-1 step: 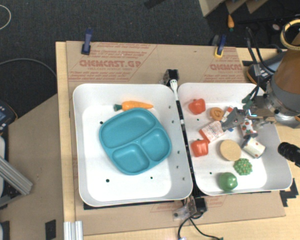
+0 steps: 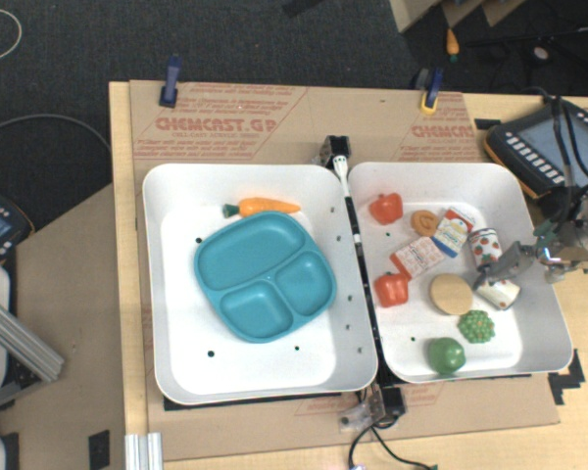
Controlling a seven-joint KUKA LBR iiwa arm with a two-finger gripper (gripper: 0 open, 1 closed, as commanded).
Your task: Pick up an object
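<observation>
Progress: nothing lifted yet — grasp and raise remain, I judge.
Gripper (image 2: 498, 280): at the right bin's (image 2: 539, 355) 3 o'clock edge, over a small white cup-like object (image 2: 500, 293); whether its fingers are open, cannot tell.
Right bin: red pepper (image 2: 392, 288), green broccoli (image 2: 476, 326), tan disc (image 2: 451, 295).
Left bin (image 2: 176, 360): teal divided tray (image 2: 265, 276); orange carrot (image 2: 265, 206) at 12 o'clock.

There are two white bins (image 2: 167, 262), one blue tray (image 2: 265, 277), one carrot (image 2: 265, 206), two red peppers (image 2: 385, 208) and two green vegetables (image 2: 446, 354).
</observation>
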